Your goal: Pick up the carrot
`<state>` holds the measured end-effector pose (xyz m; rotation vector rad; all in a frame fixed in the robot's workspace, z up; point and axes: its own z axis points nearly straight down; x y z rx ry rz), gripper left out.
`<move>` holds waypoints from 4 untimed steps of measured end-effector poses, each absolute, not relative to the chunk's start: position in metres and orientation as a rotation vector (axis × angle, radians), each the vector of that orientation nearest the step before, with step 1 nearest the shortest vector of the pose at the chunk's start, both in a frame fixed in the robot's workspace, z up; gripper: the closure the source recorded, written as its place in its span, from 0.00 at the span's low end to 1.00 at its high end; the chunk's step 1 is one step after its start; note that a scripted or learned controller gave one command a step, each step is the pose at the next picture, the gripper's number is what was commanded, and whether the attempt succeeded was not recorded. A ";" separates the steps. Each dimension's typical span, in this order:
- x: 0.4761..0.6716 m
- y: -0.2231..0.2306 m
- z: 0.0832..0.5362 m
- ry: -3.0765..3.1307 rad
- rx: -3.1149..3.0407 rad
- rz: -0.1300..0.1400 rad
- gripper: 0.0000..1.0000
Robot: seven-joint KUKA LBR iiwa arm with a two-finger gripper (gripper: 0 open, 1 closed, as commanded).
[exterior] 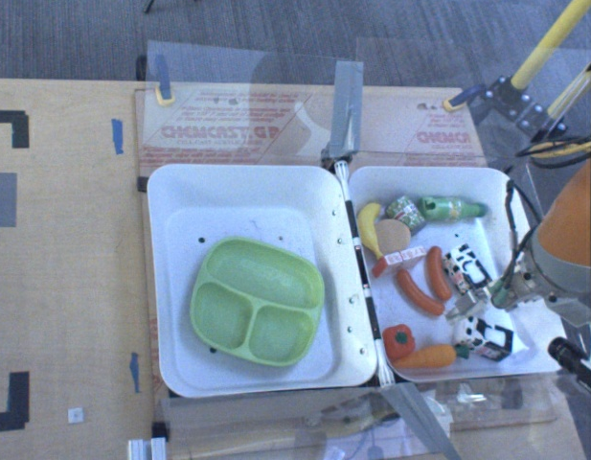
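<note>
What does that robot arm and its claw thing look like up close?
At the right edge, the arm is grey with a broad orange band above the wrist. Its gripper is small and metallic, with white fingers carrying bold black markings. Dark cables loop beside it.

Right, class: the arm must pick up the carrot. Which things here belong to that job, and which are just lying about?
Belongs to the job:
carrot
gripper
right bin

Just lying about:
green divided plate, in the left bin
banana
green bottle
two sausages
red pepper
</note>
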<state>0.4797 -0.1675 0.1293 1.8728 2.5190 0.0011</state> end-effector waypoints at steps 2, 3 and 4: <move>0.480 -0.167 0.129 2.519 1.873 0.001 0.00; 0.480 -0.179 0.212 2.514 1.880 0.000 0.00; 0.485 -0.158 0.115 2.827 1.319 0.005 0.00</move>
